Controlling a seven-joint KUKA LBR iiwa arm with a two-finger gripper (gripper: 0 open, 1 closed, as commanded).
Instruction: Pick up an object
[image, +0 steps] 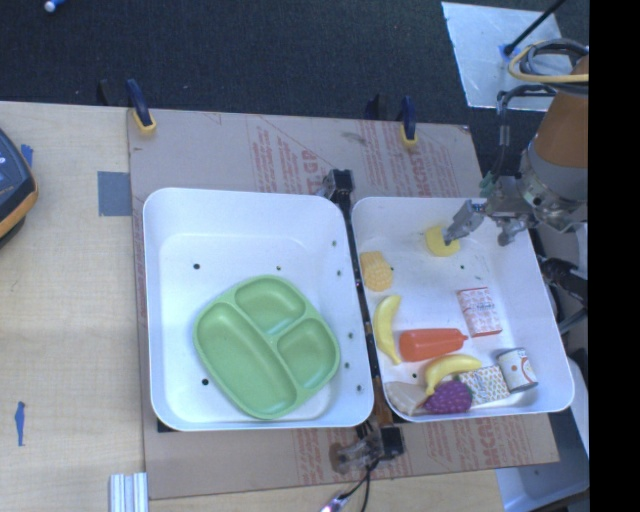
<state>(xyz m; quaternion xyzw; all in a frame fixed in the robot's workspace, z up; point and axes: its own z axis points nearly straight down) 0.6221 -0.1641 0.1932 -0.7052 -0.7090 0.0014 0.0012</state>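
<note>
Grey hand above right bin, beside yellow piece

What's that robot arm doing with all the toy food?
The arm's hand is reaching into the right bin, right next to a small yellow piece. It isn't holding anything yet. Bananas, a carrot and grapes lie nearby. The left bin holds a green divided plate.
</note>
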